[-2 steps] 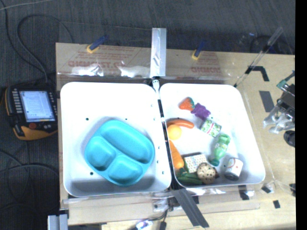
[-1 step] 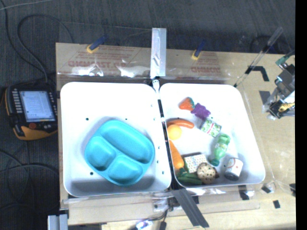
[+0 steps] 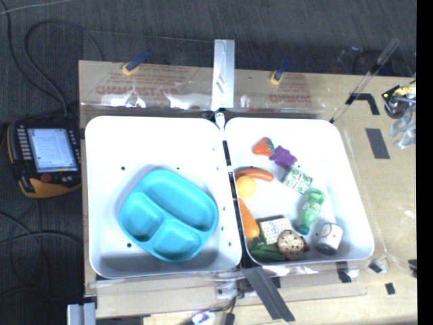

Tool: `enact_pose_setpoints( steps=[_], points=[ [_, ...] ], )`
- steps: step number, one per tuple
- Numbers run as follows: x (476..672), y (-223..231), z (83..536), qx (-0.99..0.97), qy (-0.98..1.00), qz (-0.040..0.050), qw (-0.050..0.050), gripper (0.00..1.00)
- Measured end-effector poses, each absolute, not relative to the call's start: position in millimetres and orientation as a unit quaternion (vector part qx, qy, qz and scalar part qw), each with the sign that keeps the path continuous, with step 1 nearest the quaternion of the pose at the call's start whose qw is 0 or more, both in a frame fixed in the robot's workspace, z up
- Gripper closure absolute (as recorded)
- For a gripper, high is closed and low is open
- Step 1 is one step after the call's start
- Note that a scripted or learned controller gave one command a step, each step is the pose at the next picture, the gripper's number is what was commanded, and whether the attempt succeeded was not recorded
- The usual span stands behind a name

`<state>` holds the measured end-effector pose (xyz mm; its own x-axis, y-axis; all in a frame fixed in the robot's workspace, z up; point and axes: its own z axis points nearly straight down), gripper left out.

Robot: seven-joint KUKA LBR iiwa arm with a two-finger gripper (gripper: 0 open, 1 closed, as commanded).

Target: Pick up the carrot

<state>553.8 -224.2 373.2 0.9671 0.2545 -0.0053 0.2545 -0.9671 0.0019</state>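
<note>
— Grey and yellow, that bit of hardware at the far right edge: is that the gripper [image 3: 400,114]?

— It looks like part of it, up beyond the back right corner of the right bin [image 3: 352,181], well apart from everything inside. Too little of it shows; I cannot tell whether it is spread or pressed together, and I see nothing in it.

— What lies nearest to it in the bin?

— A small white and dark cup-like piece [image 3: 329,237] in the front right corner, then a green bottle [image 3: 310,208] and a white and green packet [image 3: 296,179] above that. Further in there is a purple bunch of grapes [image 3: 284,158] touching an orange-red fruit with a green top [image 3: 263,145].

— And the carrot?

— The carrot [image 3: 247,219] lies against the left wall of that same bin, in the front half, running lengthwise along the divider. A yellow ball [image 3: 245,187] sits just behind it, with an orange sausage-shaped piece [image 3: 254,175] beside that. At its front end are a checkered box [image 3: 272,229], a speckled cookie [image 3: 291,243] and something dark green [image 3: 266,252].

— The other side?

— The left bin [image 3: 101,154] holds a blue divided plate [image 3: 169,215], set at a slant. A control pendant [image 3: 44,156] lies on the floor to the left of the bench.
</note>
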Motion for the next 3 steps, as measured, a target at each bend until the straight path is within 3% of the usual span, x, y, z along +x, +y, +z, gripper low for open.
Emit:
enact_pose_setpoints(
  steps=[2,3],
  points=[
    [562.6,-223,394,0.986,0.164,-0.0055,0.002,1.00],
    [639.8,-223,382,0.991,0.135,-0.0024,0.001,1.00]
  ],
)
